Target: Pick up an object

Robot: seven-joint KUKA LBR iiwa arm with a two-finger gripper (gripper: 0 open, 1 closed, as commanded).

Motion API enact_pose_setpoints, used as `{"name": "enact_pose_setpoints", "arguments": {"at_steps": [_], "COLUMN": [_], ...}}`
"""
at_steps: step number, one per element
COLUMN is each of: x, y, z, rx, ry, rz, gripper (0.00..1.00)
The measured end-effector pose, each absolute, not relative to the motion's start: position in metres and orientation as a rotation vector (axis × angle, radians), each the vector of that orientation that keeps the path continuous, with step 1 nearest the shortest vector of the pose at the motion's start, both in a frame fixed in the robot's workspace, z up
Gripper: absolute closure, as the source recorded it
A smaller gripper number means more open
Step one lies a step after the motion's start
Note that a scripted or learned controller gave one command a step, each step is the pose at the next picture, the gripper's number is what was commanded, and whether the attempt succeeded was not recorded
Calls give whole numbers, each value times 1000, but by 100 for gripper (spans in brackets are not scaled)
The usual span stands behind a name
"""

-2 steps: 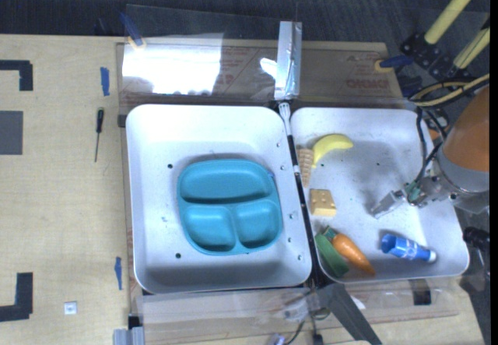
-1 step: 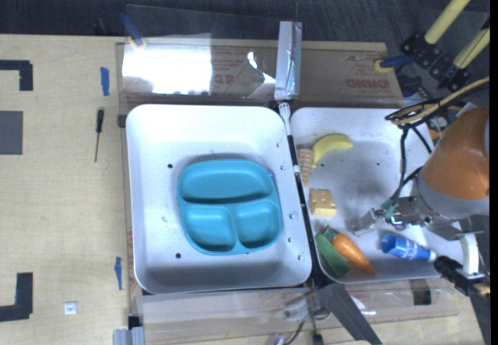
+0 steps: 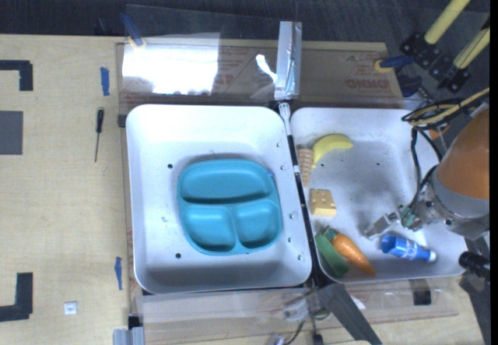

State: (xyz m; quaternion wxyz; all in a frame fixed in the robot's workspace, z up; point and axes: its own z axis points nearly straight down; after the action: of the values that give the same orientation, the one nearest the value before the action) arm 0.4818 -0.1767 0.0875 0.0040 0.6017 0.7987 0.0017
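My gripper (image 3: pixel 394 221) hangs low over the right bin (image 3: pixel 366 168), near its front right, reaching in from the arm's orange band (image 3: pixel 471 160). Its two fingers stand apart, open, with bare bin floor between them. Just in front of it lies a blue tube with a white cap (image 3: pixel 406 248), apart from the fingers. An orange carrot (image 3: pixel 352 251) rests against a green piece (image 3: pixel 331 255) at the bin's front left corner. A yellow banana (image 3: pixel 331 146) lies at the back, with a tan cracker-like square (image 3: pixel 322 202) and a small ridged yellow piece (image 3: pixel 306 162) along the left wall.
The left bin (image 3: pixel 148 180) holds a blue divided tray (image 3: pixel 228 204). A clear plastic wall (image 3: pixel 202 63) and a taped post (image 3: pixel 287 59) stand behind the bins. Yellow rods and black cables (image 3: pixel 447 40) cross the upper right.
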Motion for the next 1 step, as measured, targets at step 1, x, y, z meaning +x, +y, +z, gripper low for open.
{"name": "enact_pose_setpoints", "arguments": {"at_steps": [1], "x": [528], "y": [-102], "z": [88], "rx": [1933], "ry": [2465], "rz": [12], "gripper": [0]}}
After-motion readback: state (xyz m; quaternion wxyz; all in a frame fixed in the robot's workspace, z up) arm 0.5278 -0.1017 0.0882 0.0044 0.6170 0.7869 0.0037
